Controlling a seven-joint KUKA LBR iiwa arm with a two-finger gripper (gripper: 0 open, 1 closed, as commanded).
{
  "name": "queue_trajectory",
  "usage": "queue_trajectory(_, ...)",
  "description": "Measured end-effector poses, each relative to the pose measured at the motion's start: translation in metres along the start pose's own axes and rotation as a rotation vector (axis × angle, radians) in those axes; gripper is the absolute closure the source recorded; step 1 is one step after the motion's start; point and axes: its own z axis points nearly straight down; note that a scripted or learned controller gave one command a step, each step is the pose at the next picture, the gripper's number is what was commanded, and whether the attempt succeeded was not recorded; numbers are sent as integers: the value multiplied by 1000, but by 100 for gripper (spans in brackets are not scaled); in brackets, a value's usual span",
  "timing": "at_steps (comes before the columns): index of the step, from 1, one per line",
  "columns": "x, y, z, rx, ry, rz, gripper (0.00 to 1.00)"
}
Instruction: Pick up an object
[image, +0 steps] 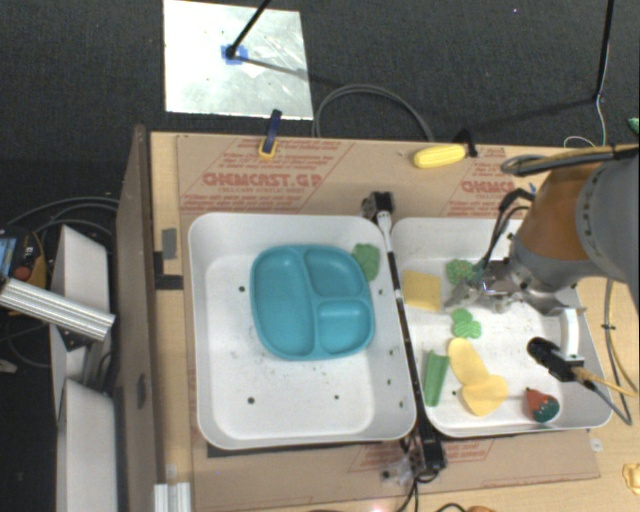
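Observation:
My gripper (468, 291) is low in the right bin (590, 405), near its middle. It hangs between a green leafy piece (460, 270) just behind it and a smaller green piece (463, 323) just in front. A pale yellow block (421, 292) lies to its left. Nearer the front lie a yellow rounded toy (476, 376), a green stick (435, 377) and a red toy with a green end (541, 405). I see nothing between the fingers.
The left bin (225, 400) bears a blue divided plate (310, 300), with a green item (367, 260) at the plate's back right corner. A dark divider (395, 300) runs between the bins. A yellow object (438, 155) lies on the cardboard behind the right bin.

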Motion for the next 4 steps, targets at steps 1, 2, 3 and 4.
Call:
queue_trajectory(1, 26, -31, 1, 6, 3, -1, 0)
queue_trajectory(2, 18, 76, -1, -8, -1, -7, 0)
queue_trajectory(3, 25, 15, -38, 4, 2, 0, 0)
queue_trajectory(4, 8, -13, 2, 6, 2, 1, 0)
